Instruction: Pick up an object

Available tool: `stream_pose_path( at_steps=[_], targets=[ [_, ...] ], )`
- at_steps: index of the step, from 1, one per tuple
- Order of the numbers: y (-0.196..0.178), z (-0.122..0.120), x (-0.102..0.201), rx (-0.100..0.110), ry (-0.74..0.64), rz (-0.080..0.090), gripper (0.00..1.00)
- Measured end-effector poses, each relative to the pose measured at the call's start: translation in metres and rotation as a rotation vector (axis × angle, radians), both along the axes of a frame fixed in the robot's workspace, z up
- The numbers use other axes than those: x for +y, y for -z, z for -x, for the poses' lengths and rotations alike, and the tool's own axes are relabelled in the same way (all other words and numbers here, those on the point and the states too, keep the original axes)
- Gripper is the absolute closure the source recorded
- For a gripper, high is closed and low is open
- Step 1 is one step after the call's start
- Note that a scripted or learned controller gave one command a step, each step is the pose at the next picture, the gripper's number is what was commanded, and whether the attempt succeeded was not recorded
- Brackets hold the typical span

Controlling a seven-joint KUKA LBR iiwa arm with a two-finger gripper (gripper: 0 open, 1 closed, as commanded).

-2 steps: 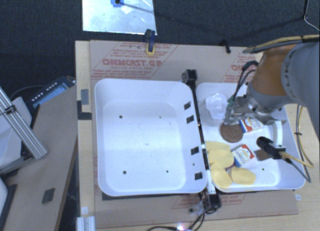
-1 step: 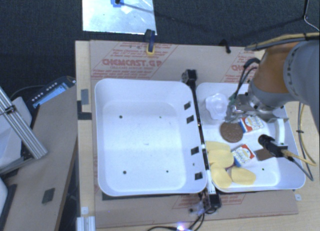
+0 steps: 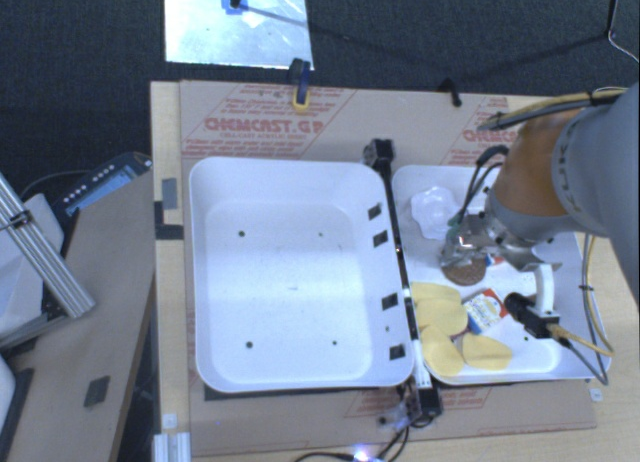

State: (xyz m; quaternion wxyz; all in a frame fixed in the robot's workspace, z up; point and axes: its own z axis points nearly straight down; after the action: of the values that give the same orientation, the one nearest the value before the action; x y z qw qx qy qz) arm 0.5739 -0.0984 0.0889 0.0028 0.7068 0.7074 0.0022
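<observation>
Brown disc (image 3: 462,272) just under jaws, right bin (image 3: 420,185)

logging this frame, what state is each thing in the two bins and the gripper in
left bin: nothing shows in it
right bin: holds a pile of items
gripper: low in the right bin, over a brown round item
yellow pieces: lying at the near end
clear plastic wrap: crumpled, at the far end

The arm (image 3: 590,165) runs off the right edge and covers much of the right bin (image 3: 405,190); a brown round object (image 3: 462,272) shows partly beneath the gripper (image 3: 463,250); the small packet (image 3: 482,310) has print too small to read.
</observation>
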Motion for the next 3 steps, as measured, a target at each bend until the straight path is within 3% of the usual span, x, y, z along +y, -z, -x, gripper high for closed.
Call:
stream_pose_path(
  at_steps=[2, 3],
  targets=[
    [-0.024, -0.002, 0.000, -0.005, -0.004, 0.000, 1.00],
    [-0.193, -0.063, 0.108, -0.017, -0.017, -0.005, 1.00]
  ],
)
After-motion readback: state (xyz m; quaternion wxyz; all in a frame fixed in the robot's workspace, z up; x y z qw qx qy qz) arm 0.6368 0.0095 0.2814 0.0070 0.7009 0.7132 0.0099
